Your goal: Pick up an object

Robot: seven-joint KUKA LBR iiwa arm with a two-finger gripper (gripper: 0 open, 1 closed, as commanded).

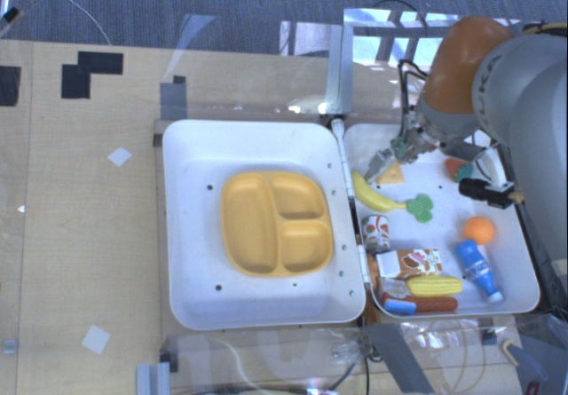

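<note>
The tool (pixel 384 167) hangs low in the right bin (pixel 524 291), just above the banana (pixel 374 196) — its grip I cannot tell.

Two white bins (pixel 186 207). One yellow tray (pixel 275 223), one banana (pixel 373 196), one broccoli (pixel 421 206), one orange (pixel 479 230), one blue bottle (pixel 477 269), one corn cob (pixel 433 286), one sausage (pixel 429 304), one can (pixel 376 231).

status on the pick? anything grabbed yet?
Done: the arm has reached the right bin, with the gripper low over its upper-left corner, beside the yellow wedge and above the banana. In hand: nothing visibly between the fingers. Left: the grasp and lift. The banana, orange ball and blue bottle all lie on the bin floor.
</note>
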